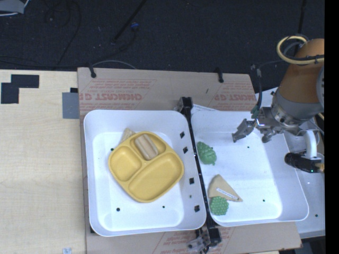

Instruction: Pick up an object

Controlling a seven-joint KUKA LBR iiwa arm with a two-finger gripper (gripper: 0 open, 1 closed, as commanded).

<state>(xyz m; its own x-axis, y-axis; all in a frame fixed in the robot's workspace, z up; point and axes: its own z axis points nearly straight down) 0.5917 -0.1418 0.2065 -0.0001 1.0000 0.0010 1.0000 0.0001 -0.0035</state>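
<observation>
While two shallow white bins (106,216) sit side by side, the right one holds two green leafy clumps (206,153) and one tan wedge (223,188); the left holds one yellow three-compartment plastic tray (147,168) carrying a tan bread-like piece (146,146). Reaching from the right, the grey arm (300,89) hangs its gripper (255,133) spread and empty, left of the wrist. The nearer clump lies lower-left of the jaws, apart.

Two bins sit side by side on the worktop (37,157). The left bin (100,205) holds a tray (159,176), with a roll (146,146) in its 12 o'clock compartment. In the right bin (265,194), a sprig (206,153) lies at 9 o'clock; a wedge (223,189) and a second sprig (219,206) touch at 7 o'clock.
</observation>
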